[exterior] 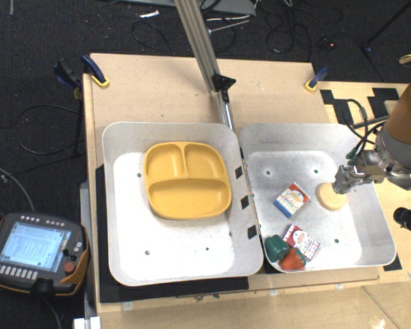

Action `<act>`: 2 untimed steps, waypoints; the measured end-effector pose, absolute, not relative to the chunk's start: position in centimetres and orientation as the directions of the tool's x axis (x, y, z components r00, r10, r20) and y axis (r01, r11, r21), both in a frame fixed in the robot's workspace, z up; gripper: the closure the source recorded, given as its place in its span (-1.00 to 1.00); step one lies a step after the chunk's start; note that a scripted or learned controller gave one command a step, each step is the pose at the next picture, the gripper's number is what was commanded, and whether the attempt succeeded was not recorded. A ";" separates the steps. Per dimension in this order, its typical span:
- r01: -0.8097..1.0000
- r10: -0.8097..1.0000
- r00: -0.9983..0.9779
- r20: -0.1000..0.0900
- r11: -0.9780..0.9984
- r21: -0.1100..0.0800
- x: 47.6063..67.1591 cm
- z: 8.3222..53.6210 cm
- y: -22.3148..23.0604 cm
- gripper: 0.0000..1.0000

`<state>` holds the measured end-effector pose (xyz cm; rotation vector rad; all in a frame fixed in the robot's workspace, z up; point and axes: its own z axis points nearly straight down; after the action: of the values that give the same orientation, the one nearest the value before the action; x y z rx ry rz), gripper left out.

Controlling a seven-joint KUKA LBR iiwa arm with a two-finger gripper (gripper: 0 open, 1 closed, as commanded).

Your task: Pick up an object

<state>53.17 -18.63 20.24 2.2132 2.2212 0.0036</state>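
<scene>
Arm: I see it reach in from the right, mostly cut off by the frame edge.
Gripper [344, 181]: low in the right bin [370, 245], its tip just above a pale round object [331, 197]; whether the fingers are apart or together I cannot tell.
Other right-bin items: 2 small cartons [291, 200], [302, 242], plus red and green pieces [282, 250] I can't identify.
Left bin [123, 204]: 1 yellow divided plate [188, 180].
</scene>
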 end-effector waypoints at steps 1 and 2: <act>1.000 1.000 -0.003 -0.003 0.003 0.006 54.0 25.0 -19.3 1.00; 1.000 1.000 -0.008 0.002 0.008 0.002 54.0 25.8 -13.6 1.00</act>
<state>53.95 -13.64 25.77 2.2126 2.2303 0.0041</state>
